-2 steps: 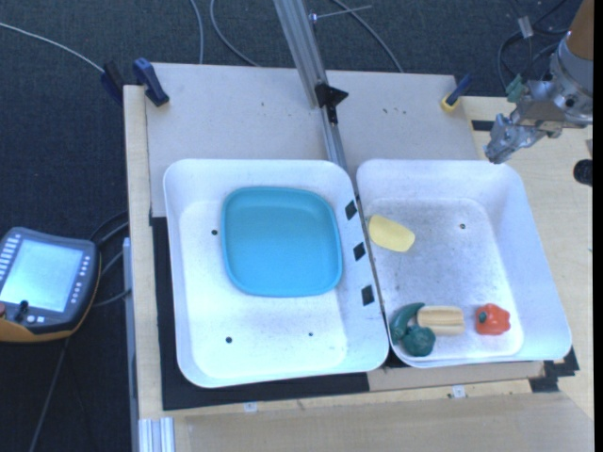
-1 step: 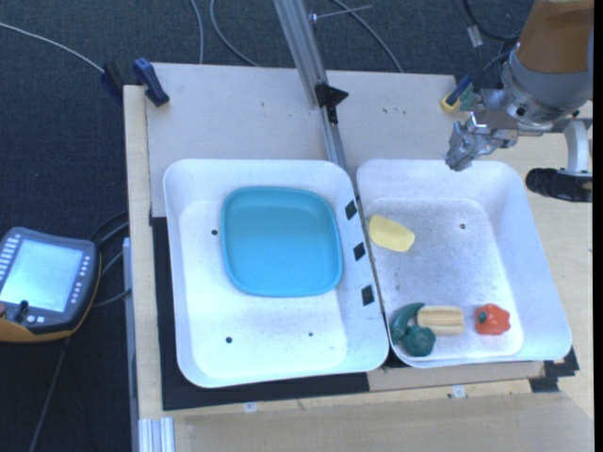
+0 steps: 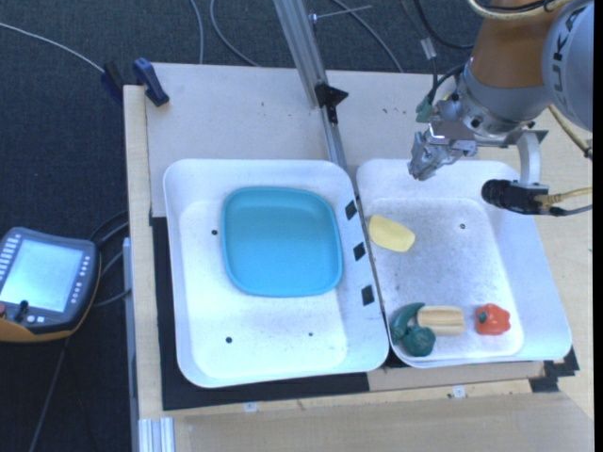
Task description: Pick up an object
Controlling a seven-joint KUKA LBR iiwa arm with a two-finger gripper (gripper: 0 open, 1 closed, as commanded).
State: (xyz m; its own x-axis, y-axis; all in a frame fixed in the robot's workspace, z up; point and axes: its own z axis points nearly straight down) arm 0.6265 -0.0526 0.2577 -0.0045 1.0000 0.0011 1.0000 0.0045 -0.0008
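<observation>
Dark carpet and loose cables are surrounding the counter (image 3: 236, 92); two white bins are sitting side by side on it. I'm looking at the right bin (image 3: 528, 252) for a target: a yellow piece (image 3: 391, 234) is lying near its left wall, and a green piece (image 3: 413, 330), a tan block (image 3: 441, 320) and a red piece (image 3: 491, 319) are bunching along the near edge. The left bin (image 3: 188, 328) is carrying a teal plate (image 3: 281, 240).

The end effector (image 3: 426, 163) is hanging over the right bin's far rim, nothing in it; I can't tell whether it's open or closed.

Risks I'm seeing: green and tan are touching, so a pinch could nudge both or slip. Yellow is sitting close to the wall, so the tip could clip the rim.

The arm's upper part is running out of frame.
</observation>
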